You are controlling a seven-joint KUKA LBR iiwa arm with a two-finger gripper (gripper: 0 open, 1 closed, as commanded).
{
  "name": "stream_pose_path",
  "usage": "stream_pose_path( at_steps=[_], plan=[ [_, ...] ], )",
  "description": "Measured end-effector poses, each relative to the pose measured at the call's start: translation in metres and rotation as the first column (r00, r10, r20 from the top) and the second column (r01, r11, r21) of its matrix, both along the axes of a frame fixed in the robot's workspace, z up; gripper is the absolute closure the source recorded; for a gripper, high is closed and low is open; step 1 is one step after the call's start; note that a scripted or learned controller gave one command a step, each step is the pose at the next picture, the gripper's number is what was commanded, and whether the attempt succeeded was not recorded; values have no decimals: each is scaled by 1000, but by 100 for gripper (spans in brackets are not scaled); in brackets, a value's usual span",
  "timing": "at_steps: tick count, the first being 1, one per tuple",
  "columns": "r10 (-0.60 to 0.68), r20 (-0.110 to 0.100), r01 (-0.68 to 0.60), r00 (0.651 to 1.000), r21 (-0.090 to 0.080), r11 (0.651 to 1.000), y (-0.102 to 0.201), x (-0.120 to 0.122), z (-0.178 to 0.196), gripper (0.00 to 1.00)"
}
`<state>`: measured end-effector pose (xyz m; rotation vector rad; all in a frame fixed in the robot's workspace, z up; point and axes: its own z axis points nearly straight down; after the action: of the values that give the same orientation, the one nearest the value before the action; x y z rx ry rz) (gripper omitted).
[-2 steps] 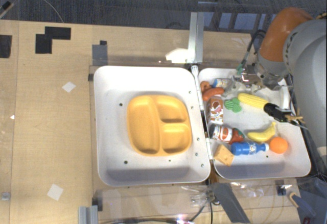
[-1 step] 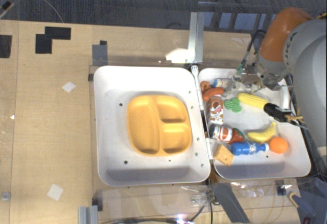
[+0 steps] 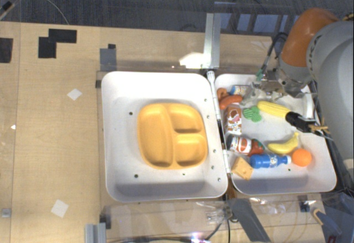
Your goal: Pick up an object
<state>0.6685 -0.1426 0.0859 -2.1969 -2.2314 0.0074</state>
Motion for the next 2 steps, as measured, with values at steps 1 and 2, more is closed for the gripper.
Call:
stream_pose_path(
  at_steps=[1,2],
  plan=[
    [0,0,0,1000,0,1000,0,0,0,0],
    [0,0,0,1000,0,1000,0,0,0,0]
  ],
)
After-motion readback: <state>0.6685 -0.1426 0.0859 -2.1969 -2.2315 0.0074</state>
